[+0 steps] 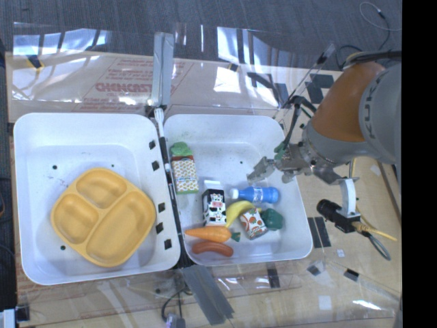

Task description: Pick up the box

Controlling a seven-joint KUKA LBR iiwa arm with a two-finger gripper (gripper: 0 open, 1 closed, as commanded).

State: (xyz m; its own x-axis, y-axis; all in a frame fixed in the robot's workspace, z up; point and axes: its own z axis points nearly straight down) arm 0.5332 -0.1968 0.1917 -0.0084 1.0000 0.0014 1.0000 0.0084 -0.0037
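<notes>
1. The jaws hang over the right bin point(287, 125), near its right wall; the spread between them cannot be told
2. The box point(184, 174) lies well to the jaws' left, against the bin's left wall
3. A bottle point(259, 195) lies just below the jaws, a banana point(235, 212) beside it
4. A yellow tray point(102, 216) sits in the left bin

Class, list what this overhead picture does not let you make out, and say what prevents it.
- Gripper: whether open or shut; too small and blurred in the camera view.
- Milk carton: its print is too small to read.
- Sausage: its upper edge lies under the carrot.
- Green toy: shape unclear, partly behind the strawberry box.
</notes>
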